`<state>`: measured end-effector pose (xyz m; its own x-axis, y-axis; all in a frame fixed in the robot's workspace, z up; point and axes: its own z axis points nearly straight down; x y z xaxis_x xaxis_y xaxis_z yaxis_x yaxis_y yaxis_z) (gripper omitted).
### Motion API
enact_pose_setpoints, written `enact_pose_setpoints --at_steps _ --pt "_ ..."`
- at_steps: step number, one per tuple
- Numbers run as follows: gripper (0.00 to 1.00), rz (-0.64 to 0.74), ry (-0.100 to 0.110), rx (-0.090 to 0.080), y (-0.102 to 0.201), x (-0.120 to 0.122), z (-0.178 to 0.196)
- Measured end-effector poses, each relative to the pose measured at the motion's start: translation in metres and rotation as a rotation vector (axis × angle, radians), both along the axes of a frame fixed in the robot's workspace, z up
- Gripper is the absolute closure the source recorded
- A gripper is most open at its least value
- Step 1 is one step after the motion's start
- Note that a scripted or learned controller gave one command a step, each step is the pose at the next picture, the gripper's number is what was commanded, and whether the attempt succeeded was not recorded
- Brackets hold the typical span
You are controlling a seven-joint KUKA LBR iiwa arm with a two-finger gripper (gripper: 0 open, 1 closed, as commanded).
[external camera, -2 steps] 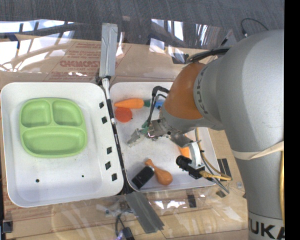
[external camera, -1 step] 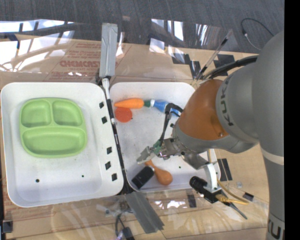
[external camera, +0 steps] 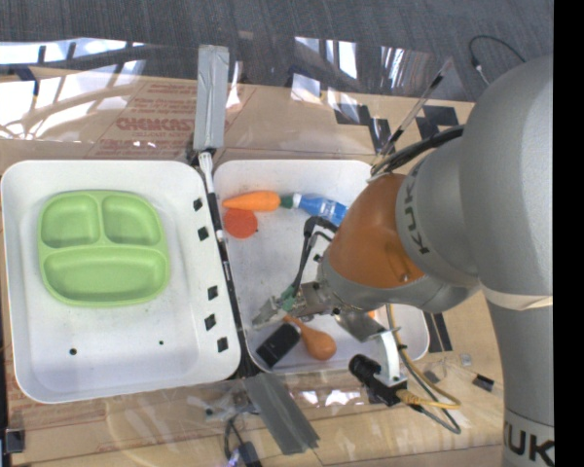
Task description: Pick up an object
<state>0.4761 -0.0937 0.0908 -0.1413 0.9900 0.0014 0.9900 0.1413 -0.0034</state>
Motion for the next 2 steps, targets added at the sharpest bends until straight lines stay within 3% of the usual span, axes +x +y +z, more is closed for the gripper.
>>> enact_pose_setpoints --at_steps 1,2 --pt "1.00 0.003 0.001 -0.001 -0.001 0.000 0.009" --pt "1.00 0.164 -0.002 0.000 0.058 0.018 0.101"
